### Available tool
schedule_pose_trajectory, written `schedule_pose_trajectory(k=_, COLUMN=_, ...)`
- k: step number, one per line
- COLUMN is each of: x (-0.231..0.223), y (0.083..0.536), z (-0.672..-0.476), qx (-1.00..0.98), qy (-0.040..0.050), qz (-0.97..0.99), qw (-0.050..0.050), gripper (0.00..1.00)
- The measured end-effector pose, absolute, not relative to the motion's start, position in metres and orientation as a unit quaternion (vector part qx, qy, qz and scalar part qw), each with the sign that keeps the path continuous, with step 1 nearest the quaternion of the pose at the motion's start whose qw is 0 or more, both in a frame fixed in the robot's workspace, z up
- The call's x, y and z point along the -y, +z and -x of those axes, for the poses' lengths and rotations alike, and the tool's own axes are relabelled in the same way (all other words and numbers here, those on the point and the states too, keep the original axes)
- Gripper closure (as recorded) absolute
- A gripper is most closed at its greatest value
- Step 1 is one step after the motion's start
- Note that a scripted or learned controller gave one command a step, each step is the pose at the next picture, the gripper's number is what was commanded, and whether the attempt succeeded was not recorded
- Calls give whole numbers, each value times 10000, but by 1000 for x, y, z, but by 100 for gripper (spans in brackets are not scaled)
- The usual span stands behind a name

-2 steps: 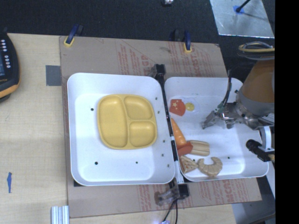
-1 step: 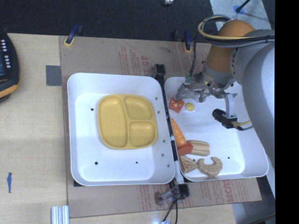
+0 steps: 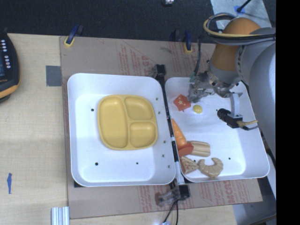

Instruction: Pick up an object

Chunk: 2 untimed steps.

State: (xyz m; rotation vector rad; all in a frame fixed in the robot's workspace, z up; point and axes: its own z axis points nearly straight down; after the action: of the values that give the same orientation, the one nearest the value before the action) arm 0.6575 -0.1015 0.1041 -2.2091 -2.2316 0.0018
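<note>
Camera view looks down on the surface point(image 3: 33, 125), where the grey arm point(image 3: 262, 64) reaches in from the right, its orange band above the wrist, bent down over the right bin point(image 3: 243, 153). The left bin point(image 3: 84, 139) holds a yellow divided plate point(image 3: 126, 121). Red print on the brown cardboard sheet point(image 3: 117, 50) under the bins is too faint to read. Whether the claw point(image 3: 196, 93) is apart or together cannot be told. Just beside its tip lie a red block point(image 3: 182, 102) and a small yellow piece point(image 3: 198, 109); neither is between its tips. A carrot point(image 3: 178, 131), a wooden block point(image 3: 198, 148) and a croissant point(image 3: 211, 167) lie nearer the front.
</note>
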Motion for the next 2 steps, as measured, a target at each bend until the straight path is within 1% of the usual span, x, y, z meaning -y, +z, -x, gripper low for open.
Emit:
schedule_pose_trajectory(k=1, x=102, y=104, z=-657, qx=7115, qy=13, qz=7027, qw=12, gripper=0)
schedule_pose_trajectory(k=2, x=98, y=98, z=-608, qx=7071, qy=5, qz=7071, qw=-31, gripper=0)
